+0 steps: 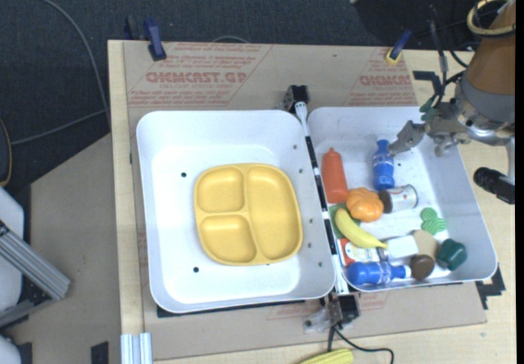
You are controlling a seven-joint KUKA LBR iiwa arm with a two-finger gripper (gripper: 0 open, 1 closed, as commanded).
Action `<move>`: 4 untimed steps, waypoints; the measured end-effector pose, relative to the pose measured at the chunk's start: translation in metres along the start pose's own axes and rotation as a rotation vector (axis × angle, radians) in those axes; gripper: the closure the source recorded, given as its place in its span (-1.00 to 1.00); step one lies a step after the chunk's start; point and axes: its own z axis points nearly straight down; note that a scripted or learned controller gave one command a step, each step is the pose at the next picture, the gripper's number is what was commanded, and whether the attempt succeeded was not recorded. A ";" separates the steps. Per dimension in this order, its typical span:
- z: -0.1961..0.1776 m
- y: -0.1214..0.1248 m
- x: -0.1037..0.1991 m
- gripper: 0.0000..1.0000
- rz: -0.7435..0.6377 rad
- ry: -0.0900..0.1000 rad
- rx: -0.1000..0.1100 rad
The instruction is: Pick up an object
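The yellow divided plate (247, 213) lies in the left bin (160, 190). Right of it, in the right bin (479, 215), sit an orange bottle (333, 176), an orange (365, 205), a banana (354, 229) and a blue bottle (382, 164). The gripper (426, 135) hovers just right of that bottle, jaws' state unclear; centring above it before descending should help.

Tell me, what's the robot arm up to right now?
Gripper hovering over right bin, beside blue bottle. Nothing seen held. Toys crowd bin's near end; yellow tray alone in left bin.
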 end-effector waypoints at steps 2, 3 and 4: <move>0.097 -0.047 0.046 -1.00 0.002 0.001 0.003; 0.096 -0.080 0.038 -1.00 0.001 -0.001 -0.002; 0.076 0.039 -0.019 -1.00 -0.002 0.038 0.042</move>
